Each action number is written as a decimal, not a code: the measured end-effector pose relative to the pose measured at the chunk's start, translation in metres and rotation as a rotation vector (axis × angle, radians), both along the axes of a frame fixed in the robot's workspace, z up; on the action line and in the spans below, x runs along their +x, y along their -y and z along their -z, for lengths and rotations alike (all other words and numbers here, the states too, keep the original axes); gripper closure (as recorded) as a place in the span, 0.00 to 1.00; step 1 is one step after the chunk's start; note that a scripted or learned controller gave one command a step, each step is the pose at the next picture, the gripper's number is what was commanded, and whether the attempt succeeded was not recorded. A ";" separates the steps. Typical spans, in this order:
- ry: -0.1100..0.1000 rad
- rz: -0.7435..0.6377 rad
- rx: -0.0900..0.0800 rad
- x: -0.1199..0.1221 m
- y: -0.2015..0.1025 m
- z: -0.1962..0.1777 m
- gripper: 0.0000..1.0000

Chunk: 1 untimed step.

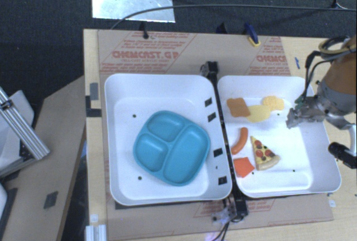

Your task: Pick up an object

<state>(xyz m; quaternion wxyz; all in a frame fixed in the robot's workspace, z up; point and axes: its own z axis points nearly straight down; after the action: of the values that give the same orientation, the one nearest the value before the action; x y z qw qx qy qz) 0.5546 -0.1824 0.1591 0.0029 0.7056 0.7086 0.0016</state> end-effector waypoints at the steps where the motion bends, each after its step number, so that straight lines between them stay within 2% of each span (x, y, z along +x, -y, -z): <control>1: 0.001 -0.002 0.000 0.000 -0.005 -0.063 1.00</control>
<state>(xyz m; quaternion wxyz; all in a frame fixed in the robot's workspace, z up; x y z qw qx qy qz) 0.5544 -0.1770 0.2220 0.0033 0.7049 0.7093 0.0019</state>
